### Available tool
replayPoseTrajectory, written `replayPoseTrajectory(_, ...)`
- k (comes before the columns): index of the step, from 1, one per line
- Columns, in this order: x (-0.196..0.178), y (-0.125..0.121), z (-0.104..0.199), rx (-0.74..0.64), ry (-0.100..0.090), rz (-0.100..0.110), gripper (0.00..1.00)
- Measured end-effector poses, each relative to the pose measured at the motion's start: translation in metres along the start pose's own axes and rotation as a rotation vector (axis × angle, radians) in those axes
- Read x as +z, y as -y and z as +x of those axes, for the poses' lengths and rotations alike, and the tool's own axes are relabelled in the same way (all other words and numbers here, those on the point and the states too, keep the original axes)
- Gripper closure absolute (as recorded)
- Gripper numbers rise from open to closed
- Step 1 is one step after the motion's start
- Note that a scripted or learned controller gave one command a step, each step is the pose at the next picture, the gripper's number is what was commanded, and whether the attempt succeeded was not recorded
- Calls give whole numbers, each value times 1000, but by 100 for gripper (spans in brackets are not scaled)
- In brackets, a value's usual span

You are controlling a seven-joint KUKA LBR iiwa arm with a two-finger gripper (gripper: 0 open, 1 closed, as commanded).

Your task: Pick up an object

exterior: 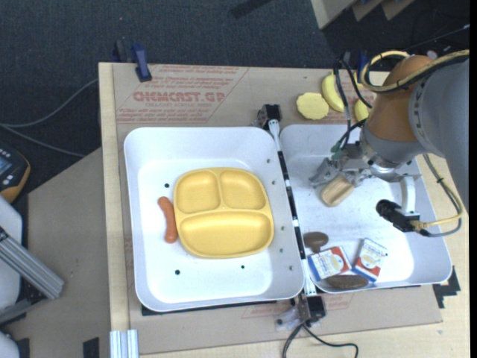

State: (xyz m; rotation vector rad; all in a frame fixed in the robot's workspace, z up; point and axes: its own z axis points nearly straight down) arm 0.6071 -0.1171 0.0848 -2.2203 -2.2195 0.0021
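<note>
Closing in on the tan block [337,192] in the right bin [428,263] | jaws [344,171] right over it, can't tell if they're open or gripping | you'll want them centred before squeezing

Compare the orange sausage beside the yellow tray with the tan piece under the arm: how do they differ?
The orange sausage lies in the left bin, against the yellow tray; the tan piece lies in the right bin. The sausage is thin and nearly upright in the view; the tan piece is stubbier and slanted. Both are elongated with rounded ends.
</note>
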Motion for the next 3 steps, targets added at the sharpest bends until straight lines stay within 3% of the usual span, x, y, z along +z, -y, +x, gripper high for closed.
replayPoseTrajectory(1, 0, 26, 2, 1, -1, 2, 0)
replayPoseTrajectory(2, -10, 25, 2, 0, 0, -2, 100)
replayPoseTrajectory(3, -106, 53, 78, -9, -2, -11, 100)
